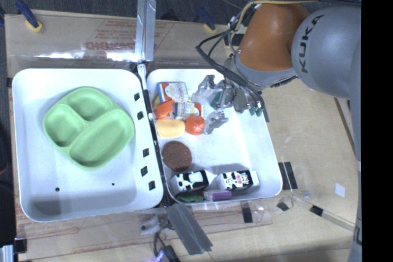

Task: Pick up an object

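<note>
Camera view: our tool (210, 108) hangs over the right bin (261, 150), fingers apart on nothing.
We see the red ball (194, 125) at its 7 o'clock, just beside one finger; the green plate (89, 126) lies in the left bin (31, 132).

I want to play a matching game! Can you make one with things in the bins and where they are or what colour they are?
Things:
1. plate
2. cookie
3. tomato
4. gripper

Clues:
A. brown and round
B. green, in the left bin
C. metal, above the right bin
D. small, red, beside a yellow thing

Pairs: 1-B, 2-A, 3-D, 4-C
</note>
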Controlling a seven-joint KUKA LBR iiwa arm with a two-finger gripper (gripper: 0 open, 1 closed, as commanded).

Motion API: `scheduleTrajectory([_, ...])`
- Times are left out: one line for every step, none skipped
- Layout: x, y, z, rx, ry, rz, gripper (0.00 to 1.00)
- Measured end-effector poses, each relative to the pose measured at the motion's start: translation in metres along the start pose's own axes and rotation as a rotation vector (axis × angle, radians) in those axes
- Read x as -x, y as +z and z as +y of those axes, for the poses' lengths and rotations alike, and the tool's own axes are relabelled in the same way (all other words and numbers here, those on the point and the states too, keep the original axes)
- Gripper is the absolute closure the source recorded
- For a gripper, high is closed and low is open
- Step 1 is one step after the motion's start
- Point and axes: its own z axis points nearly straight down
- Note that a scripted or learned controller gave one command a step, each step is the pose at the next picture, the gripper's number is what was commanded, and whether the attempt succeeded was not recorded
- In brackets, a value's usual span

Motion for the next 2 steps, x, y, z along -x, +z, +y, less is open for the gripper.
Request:
scheduleTrajectory([-0.006, 0.074, 0.042, -0.003, -0.001, -0.009, 0.00])
scheduleTrajectory([-0.049, 0.075, 0.037, 0.000, 0.478, -0.010, 0.00])
